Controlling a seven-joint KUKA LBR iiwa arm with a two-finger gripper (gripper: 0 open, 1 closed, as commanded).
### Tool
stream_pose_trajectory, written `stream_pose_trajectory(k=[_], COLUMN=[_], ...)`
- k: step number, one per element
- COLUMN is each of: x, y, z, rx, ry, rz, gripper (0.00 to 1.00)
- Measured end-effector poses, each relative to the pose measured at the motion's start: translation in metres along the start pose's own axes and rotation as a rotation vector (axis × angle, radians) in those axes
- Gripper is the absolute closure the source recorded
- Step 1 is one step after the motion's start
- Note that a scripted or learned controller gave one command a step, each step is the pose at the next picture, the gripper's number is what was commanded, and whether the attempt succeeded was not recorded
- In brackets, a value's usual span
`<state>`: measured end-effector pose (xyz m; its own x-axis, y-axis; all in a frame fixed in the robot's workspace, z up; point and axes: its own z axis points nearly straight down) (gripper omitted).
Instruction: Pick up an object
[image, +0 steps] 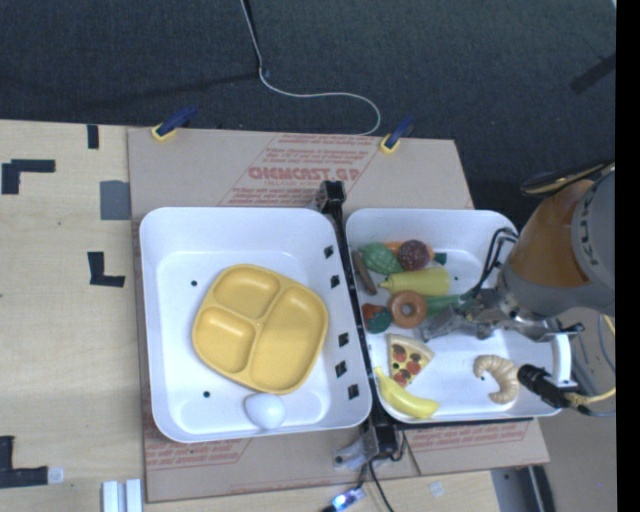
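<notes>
Pizza slice (406, 358) beside "CHEMCAST" cardboard (300, 172)

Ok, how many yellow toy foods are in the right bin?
2. A corn cob lies near the bin's middle, just above the donut. A banana lies at the front left corner, below the pizza slice. The arm may hide more.

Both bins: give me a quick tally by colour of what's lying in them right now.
Yellow: 3, the divided plate, corn, banana
White: 1, the egg
Green: 1, the leafy vegetable
Dark red: 1, the round fruit
Brown or tan: 2, the doughnut, croissant
Mixed: 1, the pizza slice
Total: 9 that I can tell apart.
</notes>
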<state>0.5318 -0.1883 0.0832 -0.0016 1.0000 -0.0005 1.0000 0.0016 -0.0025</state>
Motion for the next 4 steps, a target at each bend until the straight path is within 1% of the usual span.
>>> stream_pose_trajectory(k=[1,2,4], x=[0.000,0.006,0.002], y=[0.001,-0.003,-0.003], z=[-0.013,-0.058,-0.144], rx=[-0.002,-0.004,-0.006], ry=[-0.001,0.000,-0.001], rz=[0.000,0.000,0.000], gripper=[1.00,1.00,1.00])
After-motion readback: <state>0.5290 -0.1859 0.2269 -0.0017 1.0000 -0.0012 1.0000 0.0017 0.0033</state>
